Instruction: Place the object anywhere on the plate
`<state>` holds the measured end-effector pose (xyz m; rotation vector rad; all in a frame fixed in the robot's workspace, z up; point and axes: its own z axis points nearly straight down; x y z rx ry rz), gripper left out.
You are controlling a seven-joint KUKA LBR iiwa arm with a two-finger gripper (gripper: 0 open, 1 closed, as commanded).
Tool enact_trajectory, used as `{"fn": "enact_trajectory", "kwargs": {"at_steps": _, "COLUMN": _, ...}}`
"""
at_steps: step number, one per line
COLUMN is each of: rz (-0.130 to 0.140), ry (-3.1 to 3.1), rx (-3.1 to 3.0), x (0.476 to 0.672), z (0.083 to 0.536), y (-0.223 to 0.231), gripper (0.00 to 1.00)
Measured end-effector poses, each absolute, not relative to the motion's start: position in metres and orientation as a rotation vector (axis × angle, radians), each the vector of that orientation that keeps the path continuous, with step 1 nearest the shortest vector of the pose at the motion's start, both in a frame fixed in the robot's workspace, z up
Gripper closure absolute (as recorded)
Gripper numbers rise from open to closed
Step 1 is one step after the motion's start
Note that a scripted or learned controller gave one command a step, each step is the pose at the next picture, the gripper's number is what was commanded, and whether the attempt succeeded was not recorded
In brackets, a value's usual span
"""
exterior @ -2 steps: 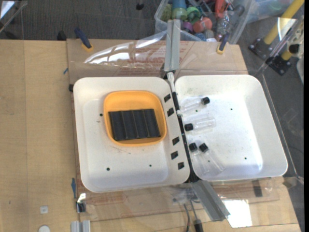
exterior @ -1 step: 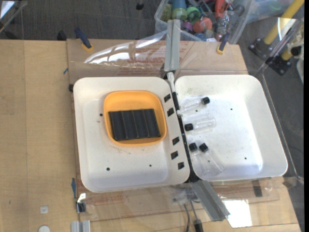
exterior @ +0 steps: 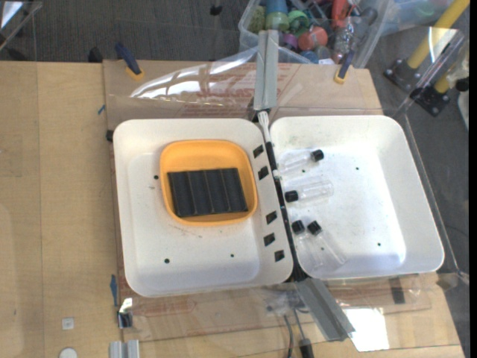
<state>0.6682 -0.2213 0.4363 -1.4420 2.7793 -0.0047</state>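
Note:
An orange plate (exterior: 173, 157) sits in the left white bin (exterior: 141, 259). A dark ribbed rectangular object (exterior: 207, 192) lies flat on the plate, covering most of its middle. In the right white bin (exterior: 387, 192) lie several clear plastic vials with black caps (exterior: 307, 191), gathered near the bin's left side.
A clear tub of colourful toys (exterior: 313, 13) stands beyond the bins at the back. A metal divider (exterior: 265, 73) runs between the two bins, with black clips along the seam. Wooden bench surface lies to the left.

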Motion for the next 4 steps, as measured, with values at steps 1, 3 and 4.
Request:
{"fn": "enact_trajectory", "kwargs": {"at_steps": 1, "rz": -0.004, "ry": 2.463, "rx": -1.936, "x": 0.668, "z": 0.436, "y": -0.221, "gripper": 1.0}}
{"fn": "enact_trajectory", "kwargs": {"at_steps": 3, "rz": -0.003, "ry": 1.858, "rx": -2.524, "x": 0.668, "z": 0.435, "y": -0.215, "gripper": 1.0}}
{"fn": "enact_trajectory", "kwargs": {"at_steps": 4, "rz": 0.0, "ry": 1.592, "rx": -2.702, "x": 0.668, "z": 0.435, "y": -0.207, "gripper": 1.0}}
